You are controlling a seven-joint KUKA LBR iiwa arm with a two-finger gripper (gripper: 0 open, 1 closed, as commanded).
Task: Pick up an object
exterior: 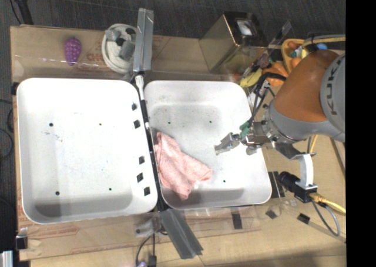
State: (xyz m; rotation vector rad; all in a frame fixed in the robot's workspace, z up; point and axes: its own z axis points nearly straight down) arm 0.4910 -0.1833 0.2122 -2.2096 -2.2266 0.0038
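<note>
Pink cloth (179,166) crumpled in right bin (235,98); fingers (226,142) above bin floor, seemingly apart, holding nothing.

bench (41,45) | two white bins (76,148) side by side | purple object (72,50) | white roll (117,45)

one fixed camera, high above bench, slanted down, both bins (76,89) framed
</note>
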